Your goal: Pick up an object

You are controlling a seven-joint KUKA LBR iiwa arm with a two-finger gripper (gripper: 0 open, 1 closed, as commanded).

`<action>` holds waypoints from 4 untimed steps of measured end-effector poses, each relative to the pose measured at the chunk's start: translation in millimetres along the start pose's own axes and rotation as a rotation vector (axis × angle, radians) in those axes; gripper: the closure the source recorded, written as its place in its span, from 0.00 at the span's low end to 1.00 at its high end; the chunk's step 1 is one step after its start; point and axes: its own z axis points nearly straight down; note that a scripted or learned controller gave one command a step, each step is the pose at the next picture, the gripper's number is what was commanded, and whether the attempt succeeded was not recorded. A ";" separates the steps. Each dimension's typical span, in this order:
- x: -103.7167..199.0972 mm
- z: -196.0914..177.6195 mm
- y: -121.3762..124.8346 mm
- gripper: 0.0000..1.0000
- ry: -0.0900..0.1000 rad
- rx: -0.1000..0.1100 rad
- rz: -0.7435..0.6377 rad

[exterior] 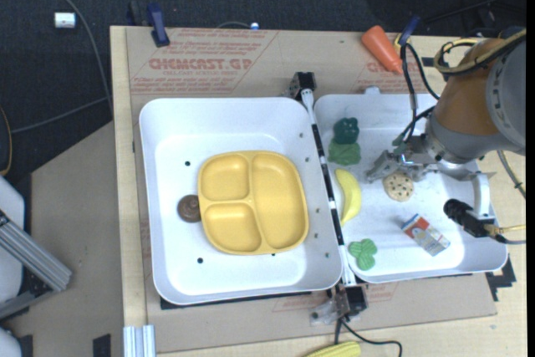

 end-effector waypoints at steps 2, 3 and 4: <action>-0.3 -10.7 0.7 0.00 -0.001 -0.003 0.001; 26.8 0.8 -25.2 0.00 0.001 0.004 0.001; 26.7 -9.4 -24.6 1.00 0.001 0.002 0.001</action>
